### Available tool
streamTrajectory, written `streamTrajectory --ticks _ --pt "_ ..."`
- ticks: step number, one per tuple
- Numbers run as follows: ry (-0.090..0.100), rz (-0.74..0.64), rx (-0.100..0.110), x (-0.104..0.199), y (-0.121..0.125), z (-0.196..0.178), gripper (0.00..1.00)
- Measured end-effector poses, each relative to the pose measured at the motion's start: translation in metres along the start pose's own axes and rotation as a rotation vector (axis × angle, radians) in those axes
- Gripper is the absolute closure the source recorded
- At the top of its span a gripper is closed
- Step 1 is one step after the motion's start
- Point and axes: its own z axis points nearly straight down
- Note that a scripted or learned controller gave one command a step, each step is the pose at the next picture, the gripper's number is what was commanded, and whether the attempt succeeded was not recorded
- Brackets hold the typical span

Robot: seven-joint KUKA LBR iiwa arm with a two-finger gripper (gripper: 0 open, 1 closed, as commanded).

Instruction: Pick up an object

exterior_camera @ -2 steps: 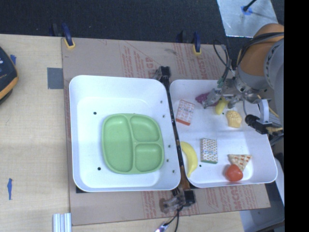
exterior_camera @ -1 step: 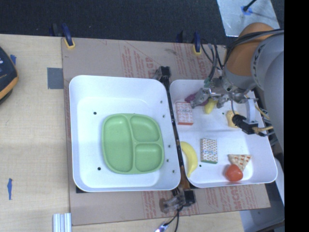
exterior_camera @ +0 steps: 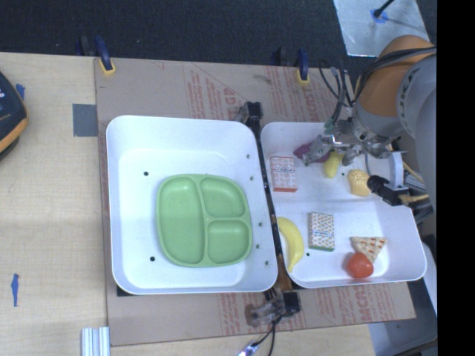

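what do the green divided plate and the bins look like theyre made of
Green divided plate: likely moulded plastic, with a matte, even colour and soft rounded compartment ridges. Left bin and right bin: probably thin formed white plastic, smooth with a slight sheen and rounded corners; the material can't be confirmed from the look alone.

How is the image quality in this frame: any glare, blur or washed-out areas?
Camera view: lighting is bright and even; the right shallow white plastic bin looks nearly washed out, shadows are soft, the green three-compartment plastic plate reads clearly, and the grey arm's end effector is soft and cluttered, so its detail is hard to read.
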Motion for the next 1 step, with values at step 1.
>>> streamTrajectory --ticks 1 --pt "0.000 -0.001 0.000 0.0005 0.0001 0.0000 0.00"
